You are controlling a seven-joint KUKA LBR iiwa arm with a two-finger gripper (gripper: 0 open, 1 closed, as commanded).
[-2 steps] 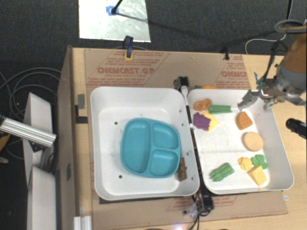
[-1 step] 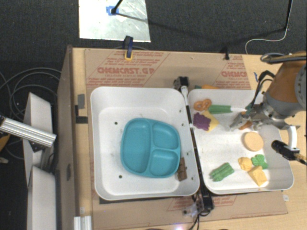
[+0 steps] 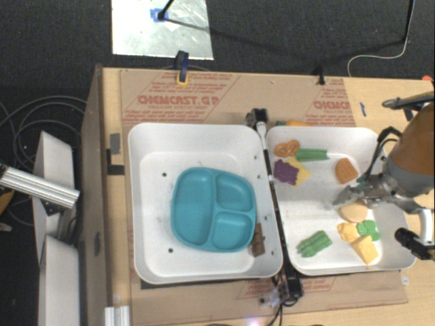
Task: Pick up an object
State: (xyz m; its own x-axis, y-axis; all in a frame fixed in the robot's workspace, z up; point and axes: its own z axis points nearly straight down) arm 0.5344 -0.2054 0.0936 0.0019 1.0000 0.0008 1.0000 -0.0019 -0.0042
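Surface (image 3: 204, 87) carries two shallow white bins side by side: left bin (image 3: 146, 182) holds a teal divided plate (image 3: 213, 209), nothing else loose that I can make out; right bin (image 3: 319, 182) holds all the small toy food. Arm (image 3: 414, 151) reaches in from the right, orange band above the wrist, and the pincer (image 3: 357, 195) sits low over the right bin's right half, just above a tan round piece (image 3: 353, 213), maybe touching it, hard to say. Pincer state: can't tell, too small and dark to see whether it's apart or together, and nothing visibly sits between its tips, so no hold claimed. Step in hand, as a judgement: approach or descent onto a target, grasp not yet made. Likely target is the tan round piece, being closest. Other candidates: green piece (image 3: 315, 243) near the bin's front, yellow chunk (image 3: 366, 250) with a small green leafy bit (image 3: 369, 229) beside it, orange piece (image 3: 345, 170) behind the pincer, green stick (image 3: 312, 155), purple grapes (image 3: 286, 172), orange pretzel shape (image 3: 286, 149) at the far left corner. Next move calls for centring on one item, closing around it, lifting straight; the yellow chunk and leafy bit crowd the tan piece, so a double catch or a nudge is the risk.
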